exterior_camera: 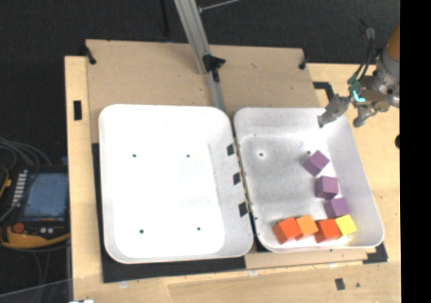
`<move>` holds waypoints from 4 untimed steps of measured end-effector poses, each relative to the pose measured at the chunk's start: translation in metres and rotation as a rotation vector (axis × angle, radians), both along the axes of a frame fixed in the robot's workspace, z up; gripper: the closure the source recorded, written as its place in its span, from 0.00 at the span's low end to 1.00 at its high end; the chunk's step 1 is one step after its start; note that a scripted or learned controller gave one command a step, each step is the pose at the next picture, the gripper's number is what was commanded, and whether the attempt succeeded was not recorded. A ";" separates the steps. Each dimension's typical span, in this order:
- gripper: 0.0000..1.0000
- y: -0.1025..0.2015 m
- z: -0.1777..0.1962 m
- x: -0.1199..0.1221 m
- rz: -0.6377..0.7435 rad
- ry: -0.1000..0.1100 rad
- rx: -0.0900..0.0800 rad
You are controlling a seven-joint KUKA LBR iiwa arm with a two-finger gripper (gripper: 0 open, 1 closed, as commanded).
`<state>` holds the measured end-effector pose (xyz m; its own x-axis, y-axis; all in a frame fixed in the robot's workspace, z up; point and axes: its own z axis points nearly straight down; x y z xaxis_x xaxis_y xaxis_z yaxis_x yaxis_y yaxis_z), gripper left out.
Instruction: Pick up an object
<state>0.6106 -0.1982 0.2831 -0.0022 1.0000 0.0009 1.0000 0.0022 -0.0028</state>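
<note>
my gripper point(345, 113) open, empty, over right bin point(283, 123) corner | risk: blocks point(322, 204) packed together, fingers may jam

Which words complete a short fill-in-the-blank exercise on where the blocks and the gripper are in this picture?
1. All the blocks lie in the ____ bin.
2. The three blocks nearest the gripper are coloured ____.
3. The yellow block touches an orange block near the bin's ____ edge.
4. The gripper holds ____.

Missing words: right; purple; front; nothing
</note>
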 end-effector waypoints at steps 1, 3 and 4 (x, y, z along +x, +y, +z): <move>0.00 -0.001 0.002 0.000 0.002 -0.003 -0.003; 0.00 -0.002 -0.103 0.002 -0.005 0.000 -0.003; 0.00 -0.005 -0.144 -0.001 -0.005 0.000 -0.004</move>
<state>0.6092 -0.2028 0.1386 0.0026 1.0000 -0.0027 1.0000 -0.0026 -0.0025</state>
